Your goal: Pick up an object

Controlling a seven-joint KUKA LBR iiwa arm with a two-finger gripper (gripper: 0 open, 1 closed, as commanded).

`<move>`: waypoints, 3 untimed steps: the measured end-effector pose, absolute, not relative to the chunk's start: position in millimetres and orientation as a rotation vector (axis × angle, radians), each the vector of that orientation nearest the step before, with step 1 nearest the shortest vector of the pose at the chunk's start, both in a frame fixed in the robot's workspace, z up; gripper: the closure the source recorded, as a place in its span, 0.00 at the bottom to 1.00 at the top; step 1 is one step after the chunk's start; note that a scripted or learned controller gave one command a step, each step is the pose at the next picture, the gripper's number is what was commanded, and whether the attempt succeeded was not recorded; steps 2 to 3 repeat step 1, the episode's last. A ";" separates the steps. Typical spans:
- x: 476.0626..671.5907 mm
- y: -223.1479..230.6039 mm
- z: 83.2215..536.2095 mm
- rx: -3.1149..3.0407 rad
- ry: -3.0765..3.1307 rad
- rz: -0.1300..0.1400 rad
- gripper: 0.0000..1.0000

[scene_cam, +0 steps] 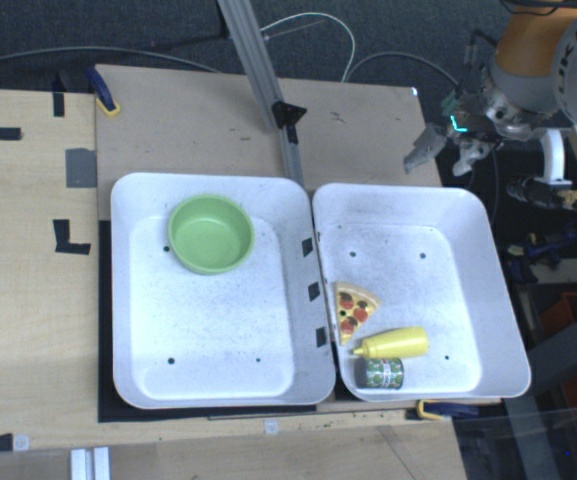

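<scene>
While my gripper hangs beyond the right bin's far rim, fingers seemingly spread and empty, the mustard bottle, can and pizza slice crowd together; descending there risks nudging neighbours.

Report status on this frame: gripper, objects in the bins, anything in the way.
Gripper open, holding nothing, above right bin's far rim. Pizza slice, mustard bottle, can in right bin's near corner; green bowl in left bin. Nothing blocking.
</scene>
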State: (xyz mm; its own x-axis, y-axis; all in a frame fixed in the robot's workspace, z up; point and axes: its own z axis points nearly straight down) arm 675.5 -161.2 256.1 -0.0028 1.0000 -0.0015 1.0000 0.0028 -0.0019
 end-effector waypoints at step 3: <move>678.4 -167.8 208.0 -2.217 -2.221 0.008 0.00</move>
